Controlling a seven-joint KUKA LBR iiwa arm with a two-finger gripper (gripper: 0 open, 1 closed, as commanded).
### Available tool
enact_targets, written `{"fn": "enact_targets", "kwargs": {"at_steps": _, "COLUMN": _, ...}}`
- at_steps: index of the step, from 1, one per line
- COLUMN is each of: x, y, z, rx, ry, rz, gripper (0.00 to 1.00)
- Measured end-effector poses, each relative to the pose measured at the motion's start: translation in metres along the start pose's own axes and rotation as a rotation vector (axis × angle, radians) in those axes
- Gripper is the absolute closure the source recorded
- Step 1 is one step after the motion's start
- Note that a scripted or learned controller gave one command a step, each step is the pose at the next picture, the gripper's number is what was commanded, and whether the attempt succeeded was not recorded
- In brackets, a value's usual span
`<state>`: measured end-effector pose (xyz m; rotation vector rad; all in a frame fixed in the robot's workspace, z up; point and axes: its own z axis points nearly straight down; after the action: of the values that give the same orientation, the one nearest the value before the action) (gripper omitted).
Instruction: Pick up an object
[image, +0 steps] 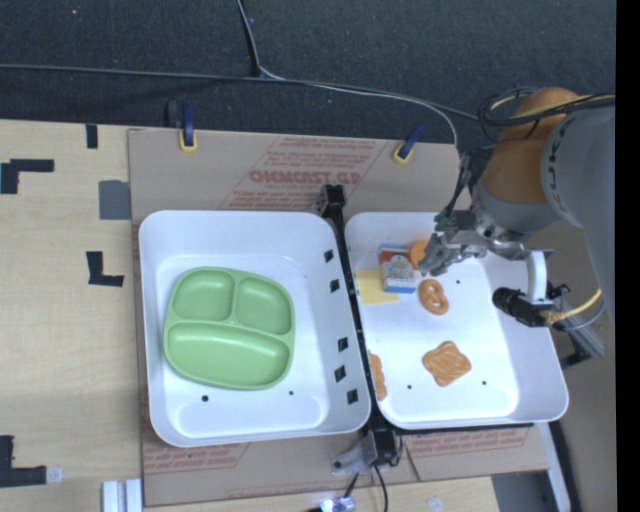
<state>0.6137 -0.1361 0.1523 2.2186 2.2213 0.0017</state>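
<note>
Since the job only asks for one object, I take my candidates from the right bin, in the right half of the frame: a small blue-and-white carton on a yellow flat piece near the bin's upper left, a pretzel just below and right of it, a brown toast-shaped piece lower down, and an orange bit against the bin's left wall. My gripper hangs low over the carton and pretzel cluster, near an orange piece at the carton's upper right; I read this as lining up for a grab there. Whether the pincer is wide or narrow I cannot tell from this angle, and I see nothing between its tips. Left of centre, the left bin holds a green divided plate, well apart from the arm.
</note>
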Motion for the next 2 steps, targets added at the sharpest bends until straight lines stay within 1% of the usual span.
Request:
{"fn": "enact_targets", "kwargs": {"at_steps": 1, "x": 0.002, "y": 0.008, "z": -0.045, "rx": 0.000, "ry": 0.000, "rz": -0.001, "gripper": 1.00}}
{"fn": "enact_targets", "kwargs": {"at_steps": 2, "x": 0.002, "y": 0.010, "z": -0.098, "rx": -0.003, "ry": 0.000, "rz": 0.000, "gripper": 1.00}}
